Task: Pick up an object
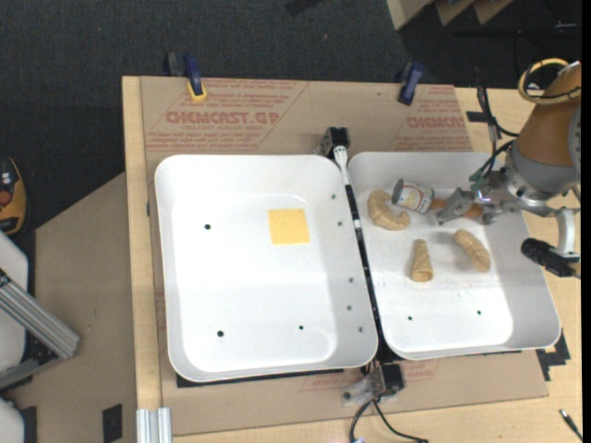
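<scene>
Bread pieces (421, 260) lie in the right bin (517, 335) (a small can (412, 195) too); gripper (459, 207) hovers nearby, grasp state indiscernible.

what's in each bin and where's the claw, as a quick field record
left bin: one flat yellow square
right bin: small can on its side, curved tan piece, tan cone piece, tan oblong piece
claw: low over the right bin's far side, beside the can
claw fingers: cannot tell
held object: none seen in the claw
arm: enters from the right
</scene>
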Tool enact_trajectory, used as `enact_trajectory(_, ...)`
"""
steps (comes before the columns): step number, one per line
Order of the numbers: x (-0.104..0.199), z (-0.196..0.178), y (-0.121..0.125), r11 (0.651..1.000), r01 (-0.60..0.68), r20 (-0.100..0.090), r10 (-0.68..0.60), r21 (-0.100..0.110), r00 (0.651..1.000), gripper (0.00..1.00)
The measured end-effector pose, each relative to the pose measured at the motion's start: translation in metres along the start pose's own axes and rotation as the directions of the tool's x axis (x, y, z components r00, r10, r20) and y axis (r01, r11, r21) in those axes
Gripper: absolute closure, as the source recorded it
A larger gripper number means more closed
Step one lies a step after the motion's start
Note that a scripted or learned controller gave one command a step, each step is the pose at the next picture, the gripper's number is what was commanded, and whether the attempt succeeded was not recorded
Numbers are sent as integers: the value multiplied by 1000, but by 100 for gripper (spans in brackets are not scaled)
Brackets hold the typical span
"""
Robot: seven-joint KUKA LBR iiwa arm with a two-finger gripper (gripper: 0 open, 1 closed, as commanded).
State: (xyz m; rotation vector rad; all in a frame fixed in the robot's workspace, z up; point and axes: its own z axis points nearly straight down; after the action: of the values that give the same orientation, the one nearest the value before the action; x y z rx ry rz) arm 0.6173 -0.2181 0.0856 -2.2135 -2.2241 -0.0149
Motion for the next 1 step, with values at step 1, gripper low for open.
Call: enact_trajectory(1,-1,0,-58,1000,-3,2,3,6,1000,0)
